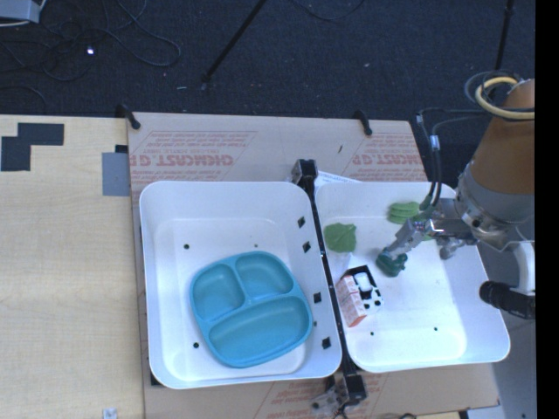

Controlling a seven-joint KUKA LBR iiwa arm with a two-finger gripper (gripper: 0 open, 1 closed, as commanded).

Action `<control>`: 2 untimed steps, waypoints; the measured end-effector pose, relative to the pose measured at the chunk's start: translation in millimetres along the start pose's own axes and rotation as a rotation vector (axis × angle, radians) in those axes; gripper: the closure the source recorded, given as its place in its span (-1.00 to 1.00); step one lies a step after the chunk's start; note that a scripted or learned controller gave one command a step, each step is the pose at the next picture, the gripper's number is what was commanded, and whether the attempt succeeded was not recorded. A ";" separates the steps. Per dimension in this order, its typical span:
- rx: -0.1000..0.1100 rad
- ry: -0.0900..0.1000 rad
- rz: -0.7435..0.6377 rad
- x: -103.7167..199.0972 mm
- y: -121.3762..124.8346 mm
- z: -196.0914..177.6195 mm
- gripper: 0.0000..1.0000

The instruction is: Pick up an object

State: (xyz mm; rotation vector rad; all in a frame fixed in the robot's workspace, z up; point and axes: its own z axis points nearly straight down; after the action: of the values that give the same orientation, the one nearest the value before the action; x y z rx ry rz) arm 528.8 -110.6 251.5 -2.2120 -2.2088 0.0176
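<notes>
1. Camera view: we saw two white bins side by side, the left bin point(166, 234) and the right bin point(454, 330), on a cardboard sheet point(218, 151) over the bench.
2. Left bin held a blue divided plate point(251, 308), lying flat, nothing on it.
3. Right bin held a green leafy piece point(341, 236) near the dividing wall, a second green piece point(403, 210) further right, and a small white and orange carton point(357, 297) lying tilted just beside the divider.
4. The arm point(507, 160) reached in from the right; the gripper point(390, 263) sat low in the right bin, between the two green pieces and the carton.
5. A dark teal mass sat at the gripper tip; we could not tell whether it was an object or part of the fingers, nor how wide they stood or whether anything was held.
6. The carton was near the tip but apart from it.
</notes>
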 end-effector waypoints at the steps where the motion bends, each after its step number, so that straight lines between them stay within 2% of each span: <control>1: -0.010 -0.001 -0.002 0.0 1.8 -5.2 -1.00; 2: -0.005 0.000 -0.001 -2.9 5.9 61.5 -1.00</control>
State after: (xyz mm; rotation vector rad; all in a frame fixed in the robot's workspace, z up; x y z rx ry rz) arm 533.5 -113.4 189.8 -2.2131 -2.2126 0.0126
